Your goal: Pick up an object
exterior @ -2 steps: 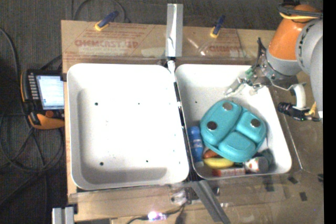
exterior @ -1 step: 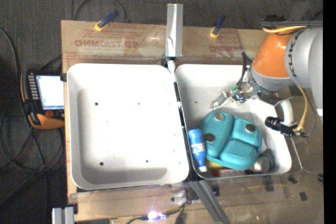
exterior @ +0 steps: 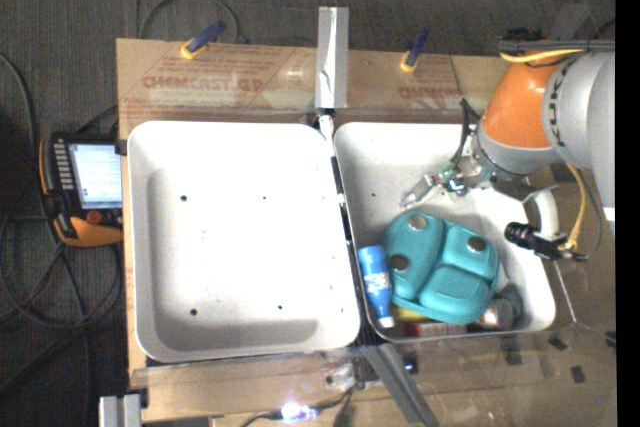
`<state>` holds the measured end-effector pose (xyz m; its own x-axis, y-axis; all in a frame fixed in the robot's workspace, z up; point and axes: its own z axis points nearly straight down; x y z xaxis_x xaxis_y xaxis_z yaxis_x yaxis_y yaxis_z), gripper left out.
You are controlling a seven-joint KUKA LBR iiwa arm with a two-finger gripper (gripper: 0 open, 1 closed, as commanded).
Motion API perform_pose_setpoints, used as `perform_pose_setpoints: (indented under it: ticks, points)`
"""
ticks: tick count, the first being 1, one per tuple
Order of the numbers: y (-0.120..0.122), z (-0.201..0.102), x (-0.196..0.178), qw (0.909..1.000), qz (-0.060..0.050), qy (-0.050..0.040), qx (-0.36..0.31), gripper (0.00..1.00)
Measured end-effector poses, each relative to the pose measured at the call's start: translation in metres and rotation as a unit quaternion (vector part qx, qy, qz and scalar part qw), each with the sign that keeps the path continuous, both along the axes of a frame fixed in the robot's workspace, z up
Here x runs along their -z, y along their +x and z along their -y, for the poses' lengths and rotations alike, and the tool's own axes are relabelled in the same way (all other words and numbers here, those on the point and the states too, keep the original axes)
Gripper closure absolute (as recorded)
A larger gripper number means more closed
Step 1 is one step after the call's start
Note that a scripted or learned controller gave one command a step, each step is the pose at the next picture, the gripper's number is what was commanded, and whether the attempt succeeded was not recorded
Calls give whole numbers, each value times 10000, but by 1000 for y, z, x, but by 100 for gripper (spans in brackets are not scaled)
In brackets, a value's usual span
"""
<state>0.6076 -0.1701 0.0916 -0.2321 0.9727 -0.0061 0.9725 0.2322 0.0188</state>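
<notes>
**Ana:** Camera view first: where is the arm?

**Ben:** The arm (exterior: 560, 115) reaches in from the right, its orange band over the upper right corner of the right bin (exterior: 380, 155). The claw (exterior: 438, 183) hangs above the bare white floor in the upper half of that bin.

**Ana:** Fingers apart or together?

**Ben:** I cannot tell. The metal parts at the tip are small and tangled with cabling, and nothing shows clearly between them.

**Ana:** What lies in the right bin?

**Ben:** A large teal plastic object (exterior: 445, 265), lumpy, with dark round holes on top, fills the lower middle. A blue bottle (exterior: 375, 280) with a white label lies just to its left, against the bin's left wall. Under the teal object's lower edge a red and yellow item (exterior: 440, 323) peeks out, and a dark object (exterior: 507, 307) sits at the lower right corner; both are too hidden to name.

**Ana:** How does the claw stand to the teal thing?

**Ben:** Near it, above its upper left edge as seen here, apart from it as far as I can see.

**Ana:** And the left bin?

**Ben:** The left bin (exterior: 240, 235) shows a white floor with a few dark specks. Both bins rest on a brown desk (exterior: 230, 80) with two blue and yellow clamps (exterior: 203, 39) at its far edge. A handheld pendant (exterior: 85, 185) with a lit screen lies to the left of the desk.
</notes>
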Motion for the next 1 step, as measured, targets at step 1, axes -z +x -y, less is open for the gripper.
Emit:
perform_pose_setpoints:
  ticks: [1]
  points:
    - [63, -15, 4, 9997, -79, -17, -231, 0]
